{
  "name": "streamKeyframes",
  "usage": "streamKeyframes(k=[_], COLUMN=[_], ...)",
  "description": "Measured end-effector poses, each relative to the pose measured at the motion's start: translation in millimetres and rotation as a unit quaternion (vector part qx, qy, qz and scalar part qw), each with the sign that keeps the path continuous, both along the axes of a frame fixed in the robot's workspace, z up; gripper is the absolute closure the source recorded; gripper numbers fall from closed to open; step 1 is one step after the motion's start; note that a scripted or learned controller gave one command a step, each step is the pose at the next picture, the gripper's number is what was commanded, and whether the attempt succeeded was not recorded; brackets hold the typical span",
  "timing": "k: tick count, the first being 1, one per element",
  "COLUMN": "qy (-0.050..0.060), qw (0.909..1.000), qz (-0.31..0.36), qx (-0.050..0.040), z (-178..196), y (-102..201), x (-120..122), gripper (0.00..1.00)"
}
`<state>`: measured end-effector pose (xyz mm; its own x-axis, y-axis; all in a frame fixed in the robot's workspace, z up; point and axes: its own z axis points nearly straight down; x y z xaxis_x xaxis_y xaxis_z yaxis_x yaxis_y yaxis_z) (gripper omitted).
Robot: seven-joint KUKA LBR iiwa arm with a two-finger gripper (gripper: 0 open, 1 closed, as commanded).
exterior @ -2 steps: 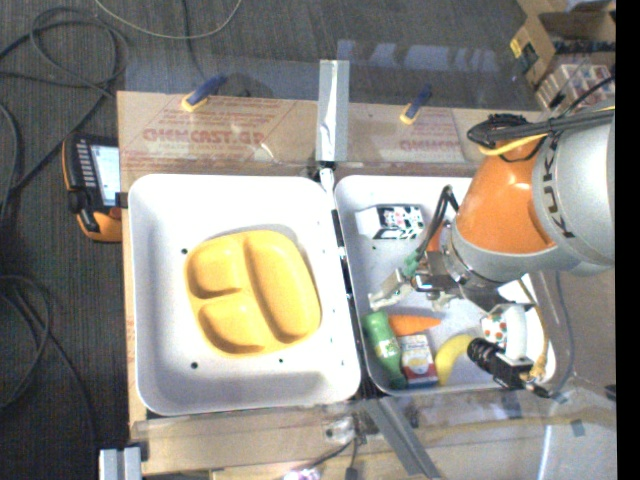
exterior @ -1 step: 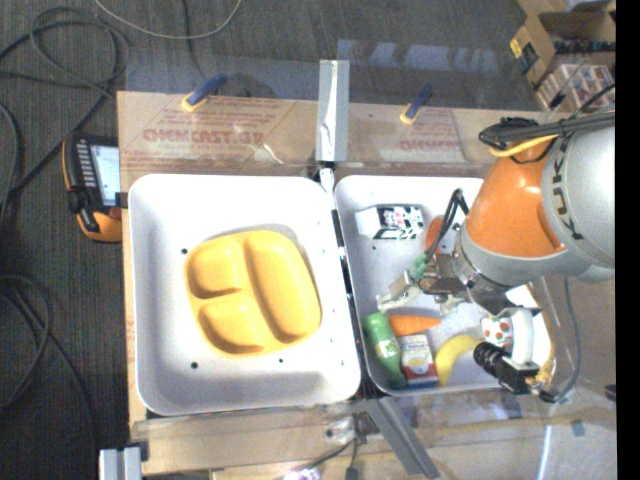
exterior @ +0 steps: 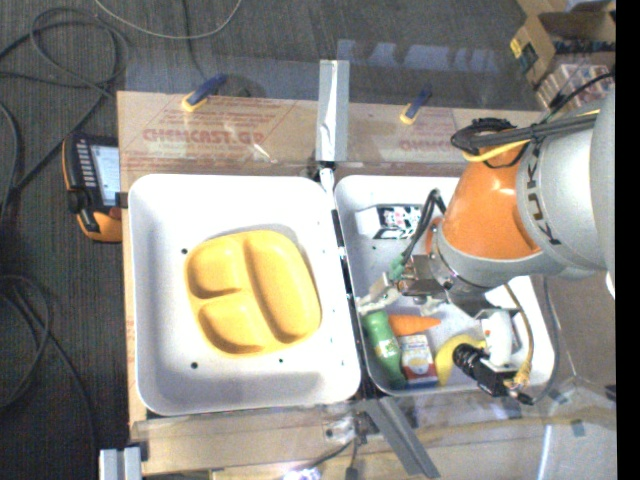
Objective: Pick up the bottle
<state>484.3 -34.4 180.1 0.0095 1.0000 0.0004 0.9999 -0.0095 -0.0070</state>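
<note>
The gripper (exterior: 388, 290) is hovering in the right bin (exterior: 545, 313), just above the green bottle (exterior: 380, 336). Its opening cannot be determined. The bottle is lying beside a carrot (exterior: 413, 323).

Both bins, the left bin (exterior: 150, 268) and the right bin (exterior: 355, 218), appear as smooth white plastic with a dull sheen. The yellow divided tray (exterior: 255, 290) is smooth, semi-gloss plastic. The green bottle (exterior: 381, 336) has a glossy plastic surface. The arm (exterior: 560, 198) shows matt grey casing, and its orange band (exterior: 490, 213) is satin-smooth. At 12 o'clock, the table (exterior: 220, 133) carries brown matt cardboard with red print. The floor (exterior: 60, 28) is dark, coarse carpet.
</note>
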Motion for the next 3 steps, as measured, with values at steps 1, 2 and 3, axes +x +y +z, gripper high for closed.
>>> streamKeyframes(k=[1, 2, 3], qy=[0.0, -0.001, -0.006], qw=[0.9792, 0.993, 0.9959], qz=[0.203, 0.118, 0.09], qx=[0.0013, -0.0003, -0.0013], z=[0, -33, -89], y=[-26, -112, -65], x=[0, 45, 2], gripper=[0.0, 0.0, 0.0])
